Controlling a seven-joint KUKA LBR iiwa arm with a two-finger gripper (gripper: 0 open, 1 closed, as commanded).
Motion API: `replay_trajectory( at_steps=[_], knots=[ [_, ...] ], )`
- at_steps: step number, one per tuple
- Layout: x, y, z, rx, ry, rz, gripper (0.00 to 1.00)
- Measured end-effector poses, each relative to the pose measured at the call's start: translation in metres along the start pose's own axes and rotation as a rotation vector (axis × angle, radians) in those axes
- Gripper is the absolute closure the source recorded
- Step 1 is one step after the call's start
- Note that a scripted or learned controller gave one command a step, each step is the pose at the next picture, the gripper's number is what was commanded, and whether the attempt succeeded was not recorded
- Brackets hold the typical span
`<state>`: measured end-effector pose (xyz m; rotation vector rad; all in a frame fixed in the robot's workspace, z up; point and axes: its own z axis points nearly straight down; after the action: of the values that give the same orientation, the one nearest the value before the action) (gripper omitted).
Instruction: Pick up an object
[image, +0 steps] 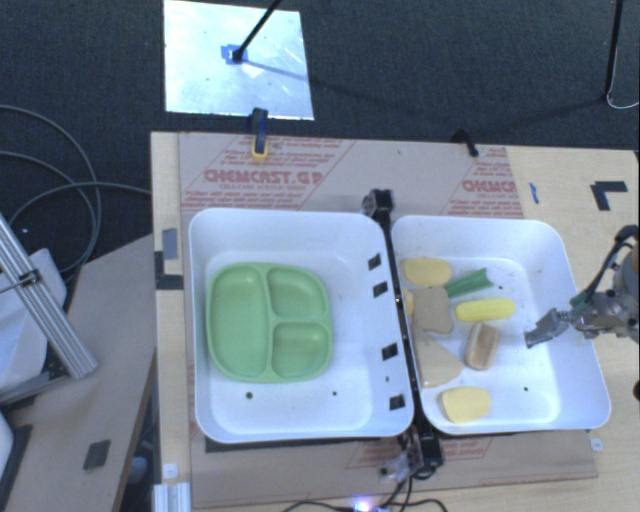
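The right bin (575, 400) holds several toy food pieces. A yellow oval piece (427, 271) and a green stick (467, 283) lie near its far left. Below them are a long yellow piece (485, 310), a tan square (433, 310), a brown loaf-like piece (481, 347), a pale wedge (437, 364) and a round yellow piece (466, 404). My gripper (545, 328) reaches in from the right edge and sits low over the bin's right half, a little right of the loaf-like piece. Nothing shows in its grasp.
The left bin (230, 235) holds a green divided plate (268, 321). A black divider with clips (392, 310) runs between the bins. Cardboard (330, 175) lies under both. A metal frame (40, 300) and cables stand to the left.
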<state>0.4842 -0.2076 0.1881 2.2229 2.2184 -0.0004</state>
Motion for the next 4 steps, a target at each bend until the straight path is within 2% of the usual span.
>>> replay_trajectory(
  at_steps=[1,2,4],
  knots=[
    [0.002,0.073,0.107,-0.007,-0.002,-0.009,0.00],
    [0.001,0.071,0.092,-0.007,-0.003,-0.007,1.00],
    [0.001,0.073,0.070,-0.013,-0.004,-0.010,1.00]
  ],
)
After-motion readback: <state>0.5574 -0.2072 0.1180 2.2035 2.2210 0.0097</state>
